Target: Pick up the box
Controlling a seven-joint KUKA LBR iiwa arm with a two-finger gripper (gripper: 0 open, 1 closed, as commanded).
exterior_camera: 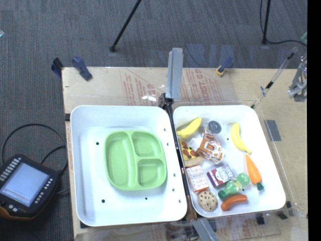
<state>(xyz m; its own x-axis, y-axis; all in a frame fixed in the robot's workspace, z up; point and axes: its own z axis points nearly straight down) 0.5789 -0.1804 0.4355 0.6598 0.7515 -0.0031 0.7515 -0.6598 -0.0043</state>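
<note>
Cookie (207,200) front, tool (298,90) raised — far right

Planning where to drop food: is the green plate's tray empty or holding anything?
Empty. The green plate in the left bin shows three bare compartments.

The box (220,175), small and maroon with a white label, lies flat and tilted in the right bin (271,195), between a pink-and-white packet (196,178) and a green bottle (234,186).

Grey metal gripper (299,87), thin fingers, partly visible
</note>
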